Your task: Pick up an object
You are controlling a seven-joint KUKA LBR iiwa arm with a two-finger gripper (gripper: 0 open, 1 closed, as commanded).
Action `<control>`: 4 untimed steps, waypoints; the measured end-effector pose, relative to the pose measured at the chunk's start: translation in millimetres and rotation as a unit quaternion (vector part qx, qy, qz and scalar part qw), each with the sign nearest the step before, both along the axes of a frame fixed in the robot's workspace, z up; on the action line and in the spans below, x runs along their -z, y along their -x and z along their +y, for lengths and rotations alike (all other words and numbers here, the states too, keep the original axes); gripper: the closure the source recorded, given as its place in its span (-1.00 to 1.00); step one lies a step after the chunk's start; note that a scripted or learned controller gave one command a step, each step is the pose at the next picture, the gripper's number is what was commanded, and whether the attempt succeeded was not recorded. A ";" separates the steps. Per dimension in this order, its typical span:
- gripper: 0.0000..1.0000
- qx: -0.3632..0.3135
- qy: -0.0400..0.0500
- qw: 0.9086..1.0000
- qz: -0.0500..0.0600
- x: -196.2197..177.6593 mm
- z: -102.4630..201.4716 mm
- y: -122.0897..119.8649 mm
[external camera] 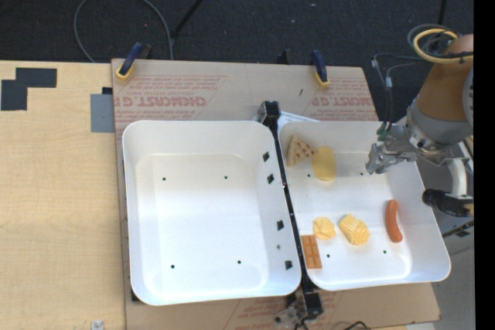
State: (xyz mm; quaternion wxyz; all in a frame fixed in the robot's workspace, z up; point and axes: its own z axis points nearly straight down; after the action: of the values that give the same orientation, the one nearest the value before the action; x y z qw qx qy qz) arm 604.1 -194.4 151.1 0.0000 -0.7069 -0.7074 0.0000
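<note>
Metal two-finger gripper point(377, 160) at 3 o'clock over shallow white right bin point(421, 259); finger state can't tell. Orange plastic sausage point(394, 221) at its 5 o'clock.

Two white bins point(205, 286). Six toy foods: one waffle wedge point(300, 150), one yellow lump point(324, 164), one sausage point(394, 221), one corn point(354, 229), one yellow piece point(323, 228), one brown wafer point(310, 251).

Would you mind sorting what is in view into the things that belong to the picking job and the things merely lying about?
Belonging to the job:
gripper
right bin
waffle piece
yellow lump
small yellow piece
corn cob
sausage
brown wafer

Just lying about:
left bin
cardboard sheet
two clamps
floor cables
</note>
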 end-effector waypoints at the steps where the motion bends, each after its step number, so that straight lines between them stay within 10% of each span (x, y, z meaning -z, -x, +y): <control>1: 1.00 0.001 0.000 1.000 0.000 -57.9 -4.9 3.6; 4: 1.00 -0.001 -0.001 1.000 0.002 -118.0 50.7 20.2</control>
State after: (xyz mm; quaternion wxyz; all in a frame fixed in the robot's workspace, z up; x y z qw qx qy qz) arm 583.8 -143.7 269.1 0.0019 -0.7061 -0.7081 0.0011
